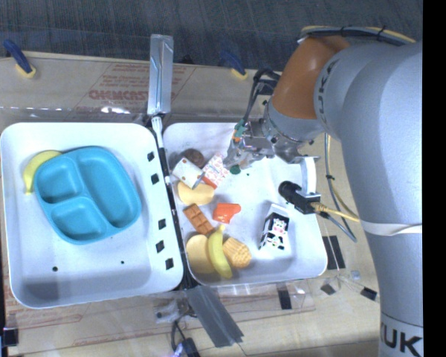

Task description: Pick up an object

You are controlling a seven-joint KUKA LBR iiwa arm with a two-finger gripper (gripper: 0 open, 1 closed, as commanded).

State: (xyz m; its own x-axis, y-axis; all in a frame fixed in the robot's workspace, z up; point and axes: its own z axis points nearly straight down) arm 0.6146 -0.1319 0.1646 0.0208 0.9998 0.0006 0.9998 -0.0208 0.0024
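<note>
Two shallow, round-cornered white bins

A robotics laboratory is indicated: two white bins are fixed to a clamped bench, toy food is provided, and an industrial arm is installed at the right.

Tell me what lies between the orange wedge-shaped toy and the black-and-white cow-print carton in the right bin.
In the camera view, only bare white bin floor separates the orange wedge-shaped toy from the black-and-white cow-print carton.
</note>
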